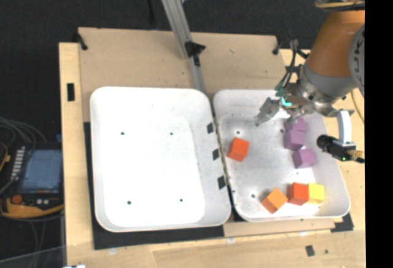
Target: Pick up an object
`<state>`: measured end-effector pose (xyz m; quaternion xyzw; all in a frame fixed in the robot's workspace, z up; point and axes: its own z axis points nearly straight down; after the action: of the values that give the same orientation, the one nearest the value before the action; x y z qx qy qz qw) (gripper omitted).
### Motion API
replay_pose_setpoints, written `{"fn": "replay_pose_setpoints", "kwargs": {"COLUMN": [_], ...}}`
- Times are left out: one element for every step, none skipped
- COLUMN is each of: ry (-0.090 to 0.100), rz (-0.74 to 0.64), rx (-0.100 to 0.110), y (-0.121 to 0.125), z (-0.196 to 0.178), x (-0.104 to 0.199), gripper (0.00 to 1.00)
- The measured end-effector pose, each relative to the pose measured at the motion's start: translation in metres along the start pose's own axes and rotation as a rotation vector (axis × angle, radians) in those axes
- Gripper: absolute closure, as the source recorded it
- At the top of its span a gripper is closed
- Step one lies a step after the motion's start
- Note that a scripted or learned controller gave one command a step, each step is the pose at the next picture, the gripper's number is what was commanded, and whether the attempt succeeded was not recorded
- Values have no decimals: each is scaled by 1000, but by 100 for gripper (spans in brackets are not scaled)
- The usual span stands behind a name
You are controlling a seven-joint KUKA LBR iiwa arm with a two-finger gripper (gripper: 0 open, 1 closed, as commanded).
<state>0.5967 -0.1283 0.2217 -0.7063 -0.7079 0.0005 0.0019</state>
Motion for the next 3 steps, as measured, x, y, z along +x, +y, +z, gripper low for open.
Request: {"fn": "replay_pose_setpoints", "kwargs": {"ry": [0,-5,-6], "rz": [0,4,8], "rx": [-4,1,-9], "y": [1,0,5], "z": [-2,59,98], "x": [0,-9,-9], "gripper": [0,0,0]}}
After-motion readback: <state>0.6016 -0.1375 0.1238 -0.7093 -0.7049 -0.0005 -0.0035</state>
